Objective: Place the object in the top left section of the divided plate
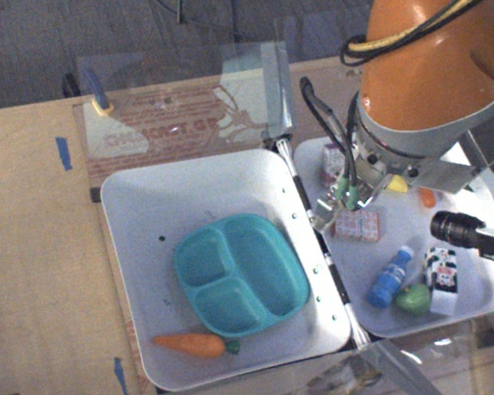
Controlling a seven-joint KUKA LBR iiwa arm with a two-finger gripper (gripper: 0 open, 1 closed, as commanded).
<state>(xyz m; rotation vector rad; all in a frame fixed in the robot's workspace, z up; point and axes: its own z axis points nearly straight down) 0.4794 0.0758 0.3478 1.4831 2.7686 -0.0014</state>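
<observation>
Camera view: pincer (349, 195) largely behind arm (429, 46)

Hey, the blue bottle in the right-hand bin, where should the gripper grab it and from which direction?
Probably across the middle of the blue bottle's body, coming straight down from above. It lies flat on its side, slanted, white cap toward the upper right, so the fingers should close across its narrow width. A green object sits close by its lower end, so gripping mid-body or nearer the cap leaves more room.
</observation>
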